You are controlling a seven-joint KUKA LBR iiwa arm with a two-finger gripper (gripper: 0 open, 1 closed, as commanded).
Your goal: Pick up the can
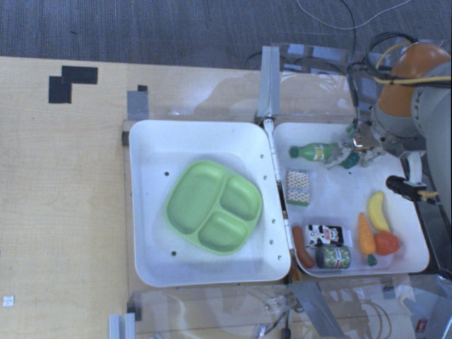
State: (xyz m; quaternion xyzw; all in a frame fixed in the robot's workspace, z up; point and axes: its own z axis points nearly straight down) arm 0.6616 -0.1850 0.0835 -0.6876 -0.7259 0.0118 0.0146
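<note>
Pale wood bench [63,210] far left of the gripper, black tape marks on it, dark carpet [141,13] beyond. Next, the left bin [148,260], a green tray [214,206] inside. Right bin [417,260] now: the gripper [355,149] sits at its far edge, touching a green bottle [314,151] on its left; finger spread, cannot tell. The can [332,257] lies well below it at the near rim, beside a sausage [302,247], with carrot [365,234] and banana [378,211] to the right.

Green bottle [315,151] just left of the jaws; banana [378,212], carrot [365,234], tomato [386,244] below them; green divided plate [215,206] far left.
</note>
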